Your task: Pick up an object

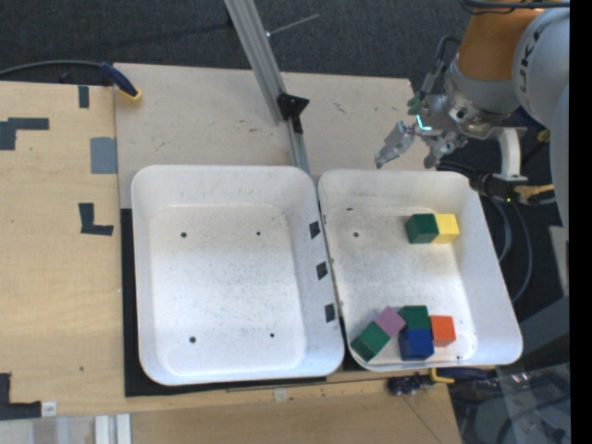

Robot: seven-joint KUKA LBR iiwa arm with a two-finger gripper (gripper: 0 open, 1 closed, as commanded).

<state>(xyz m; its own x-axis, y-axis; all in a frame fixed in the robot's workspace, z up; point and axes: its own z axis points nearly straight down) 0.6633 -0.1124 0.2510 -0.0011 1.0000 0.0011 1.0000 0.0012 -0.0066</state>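
Claw (413, 148) open, empty, above pale wooden bench (203, 118) behind right bin (490, 276)

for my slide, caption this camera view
Arm's hand above the right bin's far rim; seven blocks inside.

The two bins, left (222, 276) and right (421, 276), look like smooth white plastic, speckled with dark dust. The bench (55, 248) is pale matt wood with grey tape patches (103, 155). The slanted pole (254, 44) is brushed metal. The coloured blocks (412, 331) look matt. The arm's orange band (499, 44) is glossy.
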